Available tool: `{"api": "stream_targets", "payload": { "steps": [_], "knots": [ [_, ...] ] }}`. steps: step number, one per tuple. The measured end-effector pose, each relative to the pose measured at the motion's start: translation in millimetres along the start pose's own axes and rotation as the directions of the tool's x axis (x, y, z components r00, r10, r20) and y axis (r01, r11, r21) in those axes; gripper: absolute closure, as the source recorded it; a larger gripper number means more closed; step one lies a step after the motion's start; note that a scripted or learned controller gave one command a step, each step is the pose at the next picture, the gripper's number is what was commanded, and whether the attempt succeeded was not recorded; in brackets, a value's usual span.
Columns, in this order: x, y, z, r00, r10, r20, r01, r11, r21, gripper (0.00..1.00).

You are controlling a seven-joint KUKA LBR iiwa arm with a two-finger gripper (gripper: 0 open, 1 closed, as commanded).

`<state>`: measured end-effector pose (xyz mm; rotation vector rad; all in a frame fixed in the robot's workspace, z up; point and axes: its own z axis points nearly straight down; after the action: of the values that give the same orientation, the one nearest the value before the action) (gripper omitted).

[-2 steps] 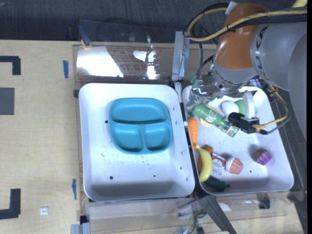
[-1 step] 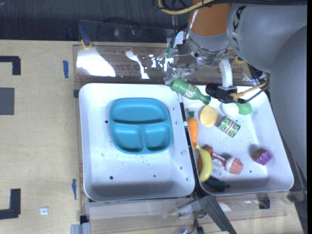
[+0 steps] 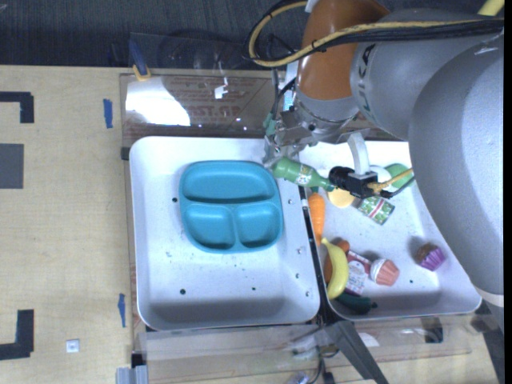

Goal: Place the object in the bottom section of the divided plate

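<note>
The gripper (image 3: 282, 144) is hovering at the bins' divide over a green bottle-like object (image 3: 298, 172); I cannot tell the fingers' state. The blue divided plate (image 3: 230, 204) is sitting unfilled, so placing is pending.

A pale wooden bench (image 3: 56, 238) marked with blue tape (image 3: 107, 112) and black squares (image 3: 10, 166); dark carpeted floor (image 3: 120, 2) along its far edge.

Gripper (image 3: 282, 146) over the divider between bins. Blue divided plastic plate (image 3: 232, 205) lies lower-left of it in left white bin (image 3: 160, 294); green bottle (image 3: 298, 172) just below; yellow banana (image 3: 337, 272) further below in right white bin (image 3: 448, 294).
</note>
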<state>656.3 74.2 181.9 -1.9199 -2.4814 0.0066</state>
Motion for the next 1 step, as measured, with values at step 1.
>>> {"api": "stream_targets", "payload": {
  "steps": [1],
  "knots": [
    [46.4, 23.2, -22.3, 0.987, -0.160, 0.003, 0.160, 0.987, -0.011, 1.00]
  ]
}}
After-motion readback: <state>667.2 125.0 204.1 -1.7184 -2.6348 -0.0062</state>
